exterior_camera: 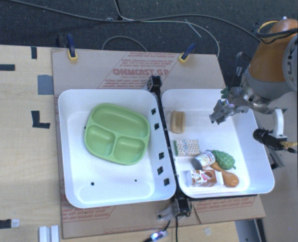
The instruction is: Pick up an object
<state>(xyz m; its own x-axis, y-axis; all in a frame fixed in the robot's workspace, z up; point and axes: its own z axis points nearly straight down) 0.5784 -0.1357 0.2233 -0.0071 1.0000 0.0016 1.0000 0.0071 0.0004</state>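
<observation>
Gripper [218, 116] over right bin [254, 150] (tan bread roll [177, 121] apart).

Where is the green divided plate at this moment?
In the camera view, the green divided plate lies in the left white bin, in its upper half, just left of the black divider between the two bins.

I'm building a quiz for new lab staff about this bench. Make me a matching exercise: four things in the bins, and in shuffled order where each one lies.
Things:
1. green tray
2. tan block
3. carrot
4. gripper

Places:
A. near front corner of the right bin
B. above the right bin's far part
C. in the left bin
D. right bin, beside the divider

Pairs: 1-C, 2-D, 3-A, 4-B
</observation>
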